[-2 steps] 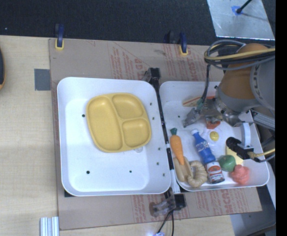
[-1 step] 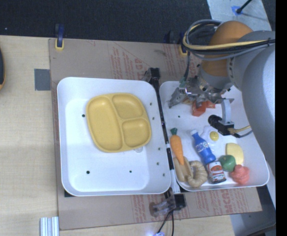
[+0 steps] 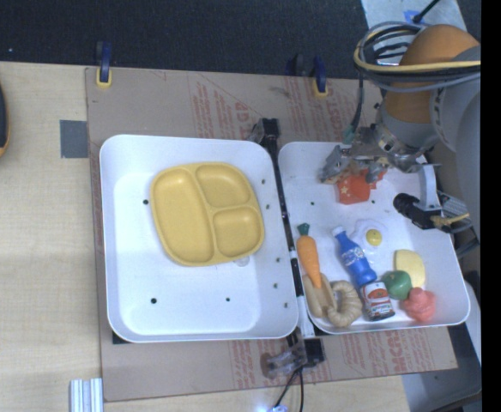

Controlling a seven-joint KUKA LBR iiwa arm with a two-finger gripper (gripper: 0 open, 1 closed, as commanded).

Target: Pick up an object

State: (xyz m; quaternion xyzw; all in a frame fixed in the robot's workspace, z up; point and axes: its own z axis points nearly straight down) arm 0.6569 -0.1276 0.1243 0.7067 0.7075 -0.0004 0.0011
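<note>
Down front the pretzel (image 3: 345, 304) sits idle; pincer (image 3: 354, 168) hovers over the red toy (image 3: 354, 189), grip state unclear, descent and squeeze likely next.

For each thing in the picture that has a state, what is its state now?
Gripper: low in the right bin, over the red object.
Red object: lying in the bin, under the gripper.
Blue bottle: lying on its side.
Carrot: lying by the bin's left wall.
Yellow divided plate: flat in the left bin.

Small red object (image 3: 354, 189) near right bin's far edge, beneath tool (image 3: 356, 163)
</note>
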